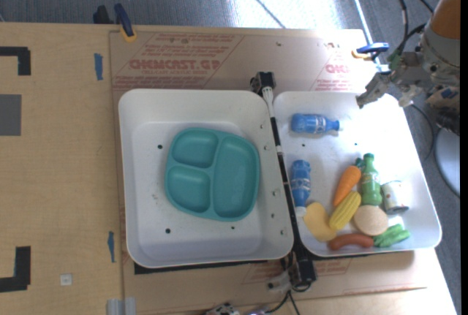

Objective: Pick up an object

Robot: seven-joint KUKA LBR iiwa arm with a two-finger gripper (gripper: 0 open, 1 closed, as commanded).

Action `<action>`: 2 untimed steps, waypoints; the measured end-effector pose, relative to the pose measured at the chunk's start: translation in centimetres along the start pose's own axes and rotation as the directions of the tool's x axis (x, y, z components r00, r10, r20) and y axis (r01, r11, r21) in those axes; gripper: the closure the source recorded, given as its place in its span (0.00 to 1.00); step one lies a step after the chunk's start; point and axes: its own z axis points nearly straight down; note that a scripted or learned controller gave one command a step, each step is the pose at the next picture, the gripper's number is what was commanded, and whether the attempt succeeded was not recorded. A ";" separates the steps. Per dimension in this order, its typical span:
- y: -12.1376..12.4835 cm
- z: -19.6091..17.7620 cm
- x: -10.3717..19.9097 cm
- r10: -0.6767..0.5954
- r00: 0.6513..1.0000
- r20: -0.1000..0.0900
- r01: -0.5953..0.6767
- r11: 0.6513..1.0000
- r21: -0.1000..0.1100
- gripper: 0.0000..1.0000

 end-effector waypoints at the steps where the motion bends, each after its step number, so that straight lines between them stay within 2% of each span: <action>1: -10.4 14.7 1.3 -0.104 0.995 -0.001 0.104 0.995 0.003 0.00; 2: -10.3 13.6 1.3 -0.104 0.995 0.001 0.104 0.995 -0.003 1.00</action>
